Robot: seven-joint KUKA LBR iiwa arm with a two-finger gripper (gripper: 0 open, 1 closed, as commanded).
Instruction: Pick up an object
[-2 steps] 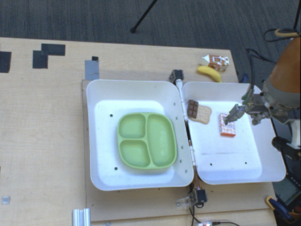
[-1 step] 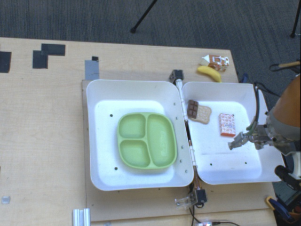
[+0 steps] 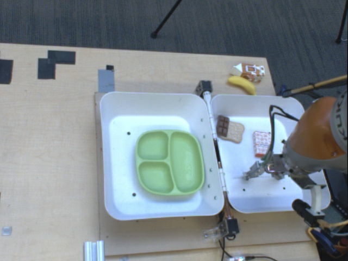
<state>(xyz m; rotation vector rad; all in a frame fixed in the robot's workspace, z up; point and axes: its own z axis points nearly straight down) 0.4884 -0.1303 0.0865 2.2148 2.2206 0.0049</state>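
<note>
The nearest candidate is a small red-and-white packet [image 3: 261, 142] lying flat on the floor of the right bin [image 3: 239, 200], toward its far half. Its long axis runs roughly toward and away from the camera. Just left of it, nearer the divider, lies a brown-and-tan toast-like piece [image 3: 230, 129]. The jaws [image 3: 253, 172] sit below and slightly left of the packet, close to the bin floor, so the packet lies up and a little right of them, near but not touching. Whether the jaws are wide or narrow I cannot tell; nothing shows between them. The left bin [image 3: 117, 145] carries a green divided plate [image 3: 169, 162]. A banana [image 3: 241, 84] and a small carton [image 3: 250, 69] rest on the worktop [image 3: 49, 162] beyond the bins.
</note>
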